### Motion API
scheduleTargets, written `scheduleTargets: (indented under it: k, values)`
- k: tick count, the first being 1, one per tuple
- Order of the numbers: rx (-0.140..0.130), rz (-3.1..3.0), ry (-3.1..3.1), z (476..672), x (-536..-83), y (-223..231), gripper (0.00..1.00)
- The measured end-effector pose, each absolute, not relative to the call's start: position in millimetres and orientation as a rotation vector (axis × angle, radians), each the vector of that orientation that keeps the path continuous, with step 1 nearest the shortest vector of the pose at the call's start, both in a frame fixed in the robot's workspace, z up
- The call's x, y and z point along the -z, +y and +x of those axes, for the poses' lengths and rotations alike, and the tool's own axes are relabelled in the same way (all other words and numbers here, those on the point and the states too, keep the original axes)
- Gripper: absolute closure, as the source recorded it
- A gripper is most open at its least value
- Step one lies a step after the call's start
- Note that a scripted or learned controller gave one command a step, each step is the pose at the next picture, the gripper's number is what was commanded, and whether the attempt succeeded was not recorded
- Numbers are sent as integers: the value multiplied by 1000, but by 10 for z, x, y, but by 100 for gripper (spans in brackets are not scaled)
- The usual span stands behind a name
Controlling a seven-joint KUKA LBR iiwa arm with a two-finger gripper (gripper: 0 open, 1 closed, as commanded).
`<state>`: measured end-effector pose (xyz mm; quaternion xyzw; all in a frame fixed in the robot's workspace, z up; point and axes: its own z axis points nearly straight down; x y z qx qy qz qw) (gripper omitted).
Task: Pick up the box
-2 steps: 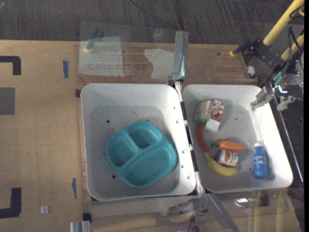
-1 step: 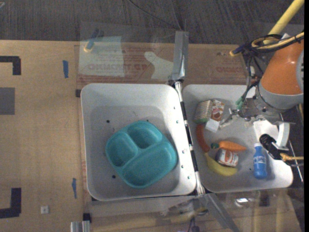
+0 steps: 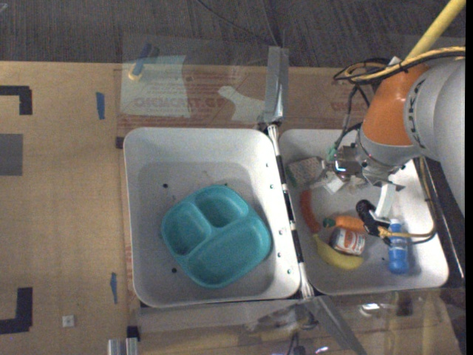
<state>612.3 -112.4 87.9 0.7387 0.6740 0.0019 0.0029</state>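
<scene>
The box [image 3: 304, 171], a small grey speckled one, lies in the upper left corner of the right-hand white bin [image 3: 436, 272], close to the divider between the two bins. My claw [image 3: 341, 166] hangs just to its right, over the upper part of the same bin. From this slant I cannot tell how far open it is, nor whether it touches the box; nothing shows in its hold. My arm [image 3: 414, 113], with its orange band, comes in from the upper right of the frame.

Below the box an orange carrot [image 3: 307, 209] lies along the bin's left wall. Toward the lower middle of the bin sit a banana [image 3: 334, 257] and a small can [image 3: 348, 241] touching it, and to their right a blue bottle [image 3: 397, 249].

The left-hand bin [image 3: 148, 168] holds a teal divided plate [image 3: 215, 235], lying flat in its lower half. Both bins rest on the brown table [image 3: 59, 220], which carries strips of blue tape [image 3: 100, 105] at the left.
</scene>
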Motion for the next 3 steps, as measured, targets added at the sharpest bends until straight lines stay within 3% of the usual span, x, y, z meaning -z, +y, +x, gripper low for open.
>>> scheduleTargets:
  k: [1,2,3]
  values:
    - [41,2374,2090,6572,-881,-1079,0]
    - [36,2383,2103,6600,-871,-1262,0]
    - [55,2389,2098,6570,-945,-1312,100]
